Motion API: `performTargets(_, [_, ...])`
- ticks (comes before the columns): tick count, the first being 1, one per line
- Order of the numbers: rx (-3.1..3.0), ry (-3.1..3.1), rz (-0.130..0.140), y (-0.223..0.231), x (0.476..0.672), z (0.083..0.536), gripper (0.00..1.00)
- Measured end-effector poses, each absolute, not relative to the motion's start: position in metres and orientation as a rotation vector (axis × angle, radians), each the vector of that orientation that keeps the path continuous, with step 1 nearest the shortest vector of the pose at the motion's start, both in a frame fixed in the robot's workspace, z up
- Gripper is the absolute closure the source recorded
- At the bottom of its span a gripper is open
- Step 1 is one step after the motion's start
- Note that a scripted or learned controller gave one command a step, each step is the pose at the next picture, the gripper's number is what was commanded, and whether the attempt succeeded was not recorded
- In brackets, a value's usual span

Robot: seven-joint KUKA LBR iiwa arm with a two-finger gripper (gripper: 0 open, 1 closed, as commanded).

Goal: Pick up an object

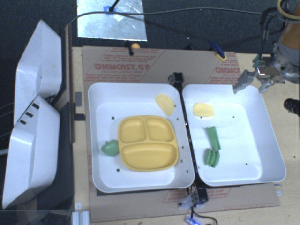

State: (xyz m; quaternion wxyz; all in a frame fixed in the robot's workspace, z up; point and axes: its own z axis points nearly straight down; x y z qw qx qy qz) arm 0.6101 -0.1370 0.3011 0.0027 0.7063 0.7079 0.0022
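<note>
In the camera view the pincer (251, 81) hangs over the far right corner of the right bin (269, 146), just above its rim, with its two fingers spread apart and nothing between them; one finger (243, 81) points down toward the bin's near-left, the other sits closer to the wrist. Judging from this, the task stands at the approach step: nothing is grasped and the arm has yet to descend on a target. Closest to the pincer, down and to its left, lies a flat yellow piece (203, 109) on the bin floor, near but not touching any wall. Farther from the pincer along the same diagonal lie the green bean pods (212, 146), a long one running toward a stubbier cluster, which it seems to touch. Across the divider, well apart from the pincer, the left bin (101, 107) holds a yellow divided plate (148, 141), a small green object (110, 147) touching the plate's far-left edge, and a pale yellow chip (165, 104) leaning by the wall nearest the pincer. The next move probably calls for travelling left and toward the camera until the pincer is centred over the yellow piece, then lowering with the fingers astride it; being flat, it may slip out of the closing fingers, so the pods look the easier grip.
</note>
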Motion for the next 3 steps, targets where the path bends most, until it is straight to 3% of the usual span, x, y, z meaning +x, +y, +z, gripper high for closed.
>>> performTargets(1, [2.215,2.222,0.005,-0.114,0.644,0.343,0.0])
performTargets(2, [2.216,2.219,0.007,-0.115,0.652,0.425,0.0])
performTargets(3, [2.208,2.23,0.01,-0.009,0.632,0.484,0.0])
